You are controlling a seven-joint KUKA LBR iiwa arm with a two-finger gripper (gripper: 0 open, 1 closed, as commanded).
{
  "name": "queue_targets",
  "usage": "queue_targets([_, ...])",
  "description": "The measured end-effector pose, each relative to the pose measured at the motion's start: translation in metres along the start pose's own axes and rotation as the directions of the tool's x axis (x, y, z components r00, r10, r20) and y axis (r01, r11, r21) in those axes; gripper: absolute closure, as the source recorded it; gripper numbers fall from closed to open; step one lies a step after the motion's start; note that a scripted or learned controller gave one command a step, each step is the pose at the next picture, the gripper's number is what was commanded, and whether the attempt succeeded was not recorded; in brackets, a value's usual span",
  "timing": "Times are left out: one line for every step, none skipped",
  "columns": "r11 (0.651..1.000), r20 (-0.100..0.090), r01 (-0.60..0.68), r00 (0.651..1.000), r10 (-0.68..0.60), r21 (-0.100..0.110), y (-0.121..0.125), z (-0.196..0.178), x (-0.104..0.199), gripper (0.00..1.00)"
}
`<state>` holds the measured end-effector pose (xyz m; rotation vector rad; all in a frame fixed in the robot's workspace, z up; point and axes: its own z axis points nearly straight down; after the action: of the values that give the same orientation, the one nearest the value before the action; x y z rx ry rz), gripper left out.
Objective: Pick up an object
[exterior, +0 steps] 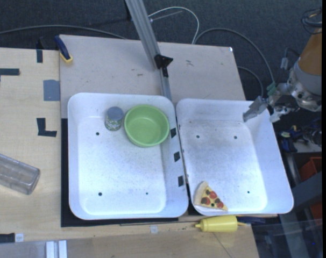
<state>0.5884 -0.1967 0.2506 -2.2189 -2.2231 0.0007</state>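
Lying in the near left corner of my right bin (270,160), the pizza slice (209,196) is untouched. A green bowl (147,125) and small jar (114,118) share the left bin (77,160). My gripper (254,110) hovers over the right bin's far right corner, grasping nothing.

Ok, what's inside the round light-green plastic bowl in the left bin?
The round light-green plastic bowl looks bare inside: plain green floor and wall, nothing lying in it. The near wall's inner face is hidden by its rim. A small grey-lidded jar stands beside it, outside.
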Motion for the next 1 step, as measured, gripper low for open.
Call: queue_targets([1.000,0.000,0.000,1.000,0.000,0.000,0.0000,0.0000,0.0000,0.00])
